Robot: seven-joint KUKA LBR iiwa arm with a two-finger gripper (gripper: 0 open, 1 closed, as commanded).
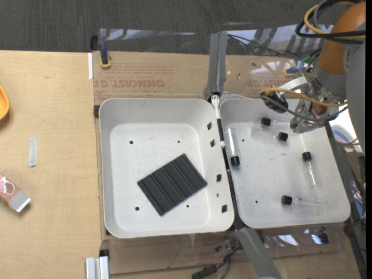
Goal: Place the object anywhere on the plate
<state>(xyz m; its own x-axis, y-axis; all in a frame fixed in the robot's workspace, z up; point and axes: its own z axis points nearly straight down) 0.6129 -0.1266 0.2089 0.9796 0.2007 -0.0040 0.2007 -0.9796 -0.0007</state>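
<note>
Hand (302, 118) sat over the right bin's (331, 214) far side, can't tell its grip. Five tubes (233, 149) lay scattered in that bin. The dark ribbed plate (172, 183) lay tilted in the left bin (116, 121).

Tan bench (46, 97), dark grey carpet (145, 4)
</note>
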